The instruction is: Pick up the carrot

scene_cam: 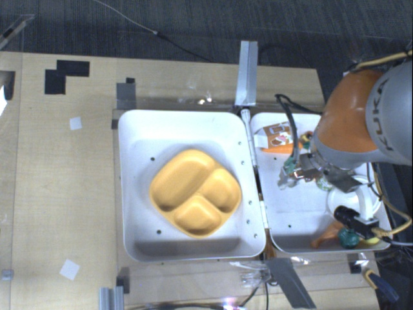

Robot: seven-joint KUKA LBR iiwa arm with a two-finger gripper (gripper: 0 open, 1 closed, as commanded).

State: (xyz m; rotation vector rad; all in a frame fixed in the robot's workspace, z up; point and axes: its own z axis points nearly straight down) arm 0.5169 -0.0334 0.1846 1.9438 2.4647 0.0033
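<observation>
**Carrot in the near right corner, my gripper up the bin from it**

The carrot (324,236) lies in the right bin (292,213), down in the near right corner, a dull orange wedge pointing towards the near wall. A small teal thing (349,239) lies just beside its thick end, and a white cup (352,197) stands just behind the two, partly under my wrist. On the carrot's left the bin floor is bare white as far as the wall shared with the other bin, so that side is open. The near rim and the right wall close in the other sides.

My gripper (289,175) hangs over the middle of that bin, near the left wall and well apart from the carrot. I hold nothing that I can see. Whether my grip stands apart or together I cannot tell from this angle. Behind me, in the far left corner, lies a white and orange packet (276,136).

The left bin (139,173) holds a yellow divided plate (195,191), which takes up most of its floor.

Both bins sit on a pale wooden bench (58,192) with black patches (64,75) near its far left corner. Dark carpet (193,11) lies beyond.
</observation>
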